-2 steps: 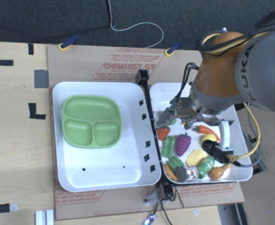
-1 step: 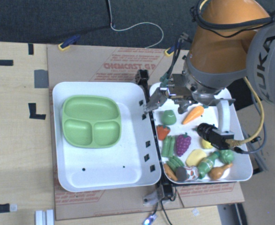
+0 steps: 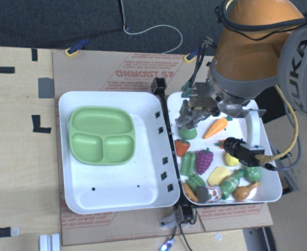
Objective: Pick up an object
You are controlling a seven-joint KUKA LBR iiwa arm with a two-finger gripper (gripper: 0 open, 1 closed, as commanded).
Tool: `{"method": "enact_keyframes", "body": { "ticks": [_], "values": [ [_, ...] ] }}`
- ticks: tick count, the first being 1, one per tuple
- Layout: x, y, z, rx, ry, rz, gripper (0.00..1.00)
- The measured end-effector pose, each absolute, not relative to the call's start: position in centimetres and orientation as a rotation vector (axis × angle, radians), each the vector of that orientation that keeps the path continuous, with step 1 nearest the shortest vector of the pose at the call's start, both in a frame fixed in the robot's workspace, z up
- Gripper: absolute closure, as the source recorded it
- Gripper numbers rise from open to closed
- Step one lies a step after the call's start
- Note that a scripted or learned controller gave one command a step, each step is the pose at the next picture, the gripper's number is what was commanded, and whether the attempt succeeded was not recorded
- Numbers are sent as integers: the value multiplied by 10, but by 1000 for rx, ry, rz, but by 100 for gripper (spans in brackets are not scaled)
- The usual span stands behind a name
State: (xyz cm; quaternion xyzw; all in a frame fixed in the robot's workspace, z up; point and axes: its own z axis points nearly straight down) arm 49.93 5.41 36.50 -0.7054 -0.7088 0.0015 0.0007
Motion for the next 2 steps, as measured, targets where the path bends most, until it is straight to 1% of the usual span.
{"method": "enact_keyframes", "body": {
  "ticks": [1, 2],
  "values": [
    [483, 79, 410, -2216, -2228, -5, 100],
    [484, 78, 417, -2217, -2225, 4, 100]
  ]
}}
